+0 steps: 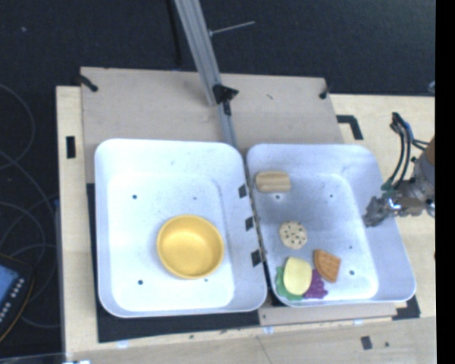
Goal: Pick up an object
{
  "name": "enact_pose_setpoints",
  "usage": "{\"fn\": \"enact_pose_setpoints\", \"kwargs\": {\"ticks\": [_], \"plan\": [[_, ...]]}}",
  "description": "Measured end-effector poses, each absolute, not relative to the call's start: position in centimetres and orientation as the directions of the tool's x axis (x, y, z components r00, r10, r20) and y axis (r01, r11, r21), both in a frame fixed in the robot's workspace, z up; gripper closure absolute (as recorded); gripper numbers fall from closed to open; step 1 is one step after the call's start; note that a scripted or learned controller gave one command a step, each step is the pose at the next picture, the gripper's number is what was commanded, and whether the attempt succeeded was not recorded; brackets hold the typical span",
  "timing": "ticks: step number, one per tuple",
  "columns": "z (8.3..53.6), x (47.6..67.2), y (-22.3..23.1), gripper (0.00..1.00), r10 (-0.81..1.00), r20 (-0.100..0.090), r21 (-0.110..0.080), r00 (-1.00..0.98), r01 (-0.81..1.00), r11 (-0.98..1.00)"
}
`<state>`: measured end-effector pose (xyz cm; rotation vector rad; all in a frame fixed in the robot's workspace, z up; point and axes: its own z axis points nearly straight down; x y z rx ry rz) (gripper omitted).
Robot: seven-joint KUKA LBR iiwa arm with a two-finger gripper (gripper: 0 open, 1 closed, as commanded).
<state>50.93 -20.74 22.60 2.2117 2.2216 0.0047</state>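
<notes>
Camera view, gripper point(381, 209) at right bin's point(364, 165) right rim, whether it is open or closed cannot be told, nothing seen held; in right bin, wooden cylinder point(273, 181), cookie point(293, 235), orange wedge point(327, 265), yellow-green toy point(296, 277); yellow bowl point(189, 246) in left bin point(121, 165)

Cookie point(293, 235) (speckled, flat) lies mid right bin point(356, 173).
</notes>
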Motion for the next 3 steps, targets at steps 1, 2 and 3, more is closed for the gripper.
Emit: {"fn": "enact_pose_setpoints", "kwargs": {"ticks": [1, 2, 3], "plan": [[22.2, 50.2, -15.3, 1.00, 1.000, 0.000, 0.002, -0.007, 1.000, 0.007], [21.7, 49.7, -9.8, 1.00, 1.000, 0.001, 0.001, -0.007, 1.000, 0.007], [22.5, 50.8, -4.2, 1.00, 1.000, 0.002, 0.003, -0.009, 1.000, 0.009]]}}
